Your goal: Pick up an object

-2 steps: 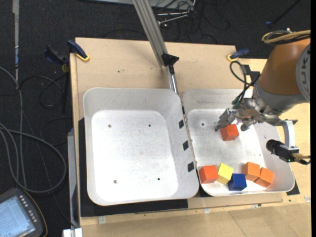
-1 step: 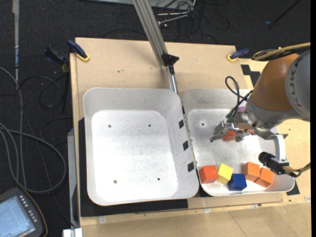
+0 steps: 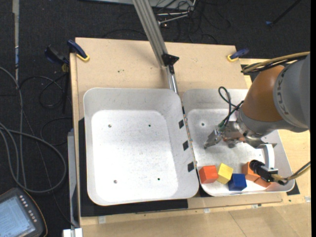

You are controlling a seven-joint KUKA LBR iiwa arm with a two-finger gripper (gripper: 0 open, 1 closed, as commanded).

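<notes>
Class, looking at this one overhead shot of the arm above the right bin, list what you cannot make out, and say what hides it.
- Gripper: fingers too small and blurred to tell whether it is open or shut.
- Orange piece at the right bin's lower corner: shape unclear, a black-and-white part lies over it.
- Right bin's far side: covered by the arm.

Orange cube [image 3: 208,174], yellow cube [image 3: 225,172] and blue cube [image 3: 237,181] cluster at my bin's lower edge, lower right of frame.

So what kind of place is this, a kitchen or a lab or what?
Most likely a robotics lab or test cell: a grey and orange arm reaches over two white bins on a wooden bench, with loose cables on dark carpet.
</notes>
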